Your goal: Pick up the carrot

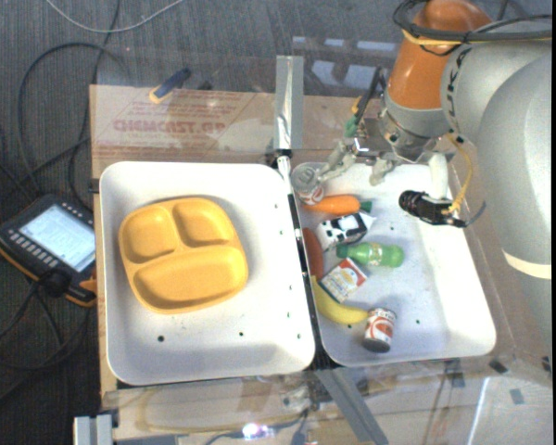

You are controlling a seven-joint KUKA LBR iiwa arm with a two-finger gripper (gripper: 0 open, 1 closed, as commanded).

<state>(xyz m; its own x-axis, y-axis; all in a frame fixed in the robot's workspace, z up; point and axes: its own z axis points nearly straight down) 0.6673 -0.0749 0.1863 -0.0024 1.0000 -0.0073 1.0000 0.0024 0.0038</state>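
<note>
The orange carrot (338, 204) lies flat near the far left corner of the right bin (445, 295), its tip pointing right. My gripper (357, 167) hangs just beyond and slightly above it, under the orange wrist band. Its fingers (334, 165) are spread apart with nothing between them. The carrot is not touched by them.
A small metal can (305, 180) stands left of the carrot. Nearer lie a black-and-white toy (345, 229), a green bottle (372, 254), a sausage (312, 248), a small carton (343, 278), a banana (338, 311) and a tin (380, 328). A yellow divided plate (183, 251) sits in the left bin (120, 341).
</note>
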